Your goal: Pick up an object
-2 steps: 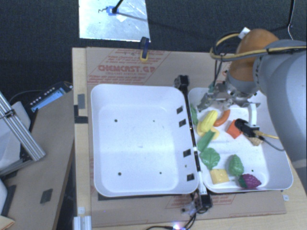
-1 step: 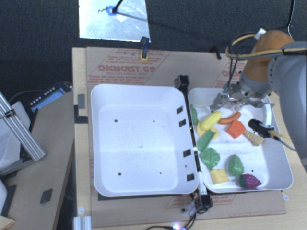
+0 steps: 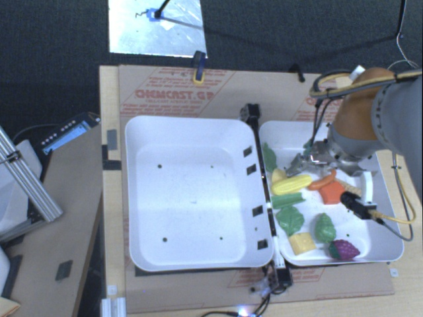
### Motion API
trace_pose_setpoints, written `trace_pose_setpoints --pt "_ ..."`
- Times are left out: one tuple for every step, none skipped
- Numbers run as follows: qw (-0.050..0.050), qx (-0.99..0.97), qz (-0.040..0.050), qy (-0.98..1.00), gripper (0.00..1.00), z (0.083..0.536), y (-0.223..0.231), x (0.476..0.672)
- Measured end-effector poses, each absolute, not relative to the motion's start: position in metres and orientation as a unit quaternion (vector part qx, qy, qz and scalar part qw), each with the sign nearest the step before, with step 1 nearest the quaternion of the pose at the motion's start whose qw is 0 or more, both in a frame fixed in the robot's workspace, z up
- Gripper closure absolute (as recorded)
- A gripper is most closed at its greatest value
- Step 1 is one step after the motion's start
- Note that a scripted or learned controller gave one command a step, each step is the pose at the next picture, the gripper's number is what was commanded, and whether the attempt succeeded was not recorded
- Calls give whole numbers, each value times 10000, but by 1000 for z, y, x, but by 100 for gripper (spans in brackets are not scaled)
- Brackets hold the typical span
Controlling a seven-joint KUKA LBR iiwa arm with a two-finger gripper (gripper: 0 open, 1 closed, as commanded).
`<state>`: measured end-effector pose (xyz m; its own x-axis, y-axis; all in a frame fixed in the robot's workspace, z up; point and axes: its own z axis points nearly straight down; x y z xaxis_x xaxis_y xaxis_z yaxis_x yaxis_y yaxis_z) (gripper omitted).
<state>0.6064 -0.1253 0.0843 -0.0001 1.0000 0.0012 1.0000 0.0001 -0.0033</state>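
Fingers (image 3: 305, 158) low in the right bin (image 3: 383, 240), pointed down and leftward near its upper middle; too small and dark against the white floor to tell whether apart or together, and nothing seen between them. Just below the tips, a yellow corn cob (image 3: 291, 184) lying roughly level, touching or nearly touching a small yellow piece (image 3: 278, 175) at its left end. Right of the corn, an orange carrot (image 3: 322, 181) on a slant, with a red-orange block (image 3: 332, 193) just beneath it. Further out, a long green leaf (image 3: 269, 157) by the bin's left wall, a green pod (image 3: 286, 200) under the corn, a leafy green vegetable (image 3: 289, 220) below that, a pale yellow wedge (image 3: 303, 244) near the bottom edge, a second green vegetable (image 3: 324, 228) beside it, and a purple bunch of grapes (image 3: 344, 249) at the lower right. Above the fingers, a grey wrist (image 3: 350, 144) tilted steeply downward, topped by an orange band (image 3: 353, 114), then the thick grey arm (image 3: 400, 114) running off to the right. A black cable end (image 3: 357, 207) hanging over the bin's right side. Left bin (image 3: 192, 197) alongside, joined by black clips down the shared wall, both on a brown board (image 3: 178, 91) atop the tabletop (image 3: 73, 197).
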Motion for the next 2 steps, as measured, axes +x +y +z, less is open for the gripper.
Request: trace_pose_setpoints --pt "-54 -7074 -16 -7068 0 87 -194 671" --pt "-6 -7021 -14 -7121 0 99 -77 670"
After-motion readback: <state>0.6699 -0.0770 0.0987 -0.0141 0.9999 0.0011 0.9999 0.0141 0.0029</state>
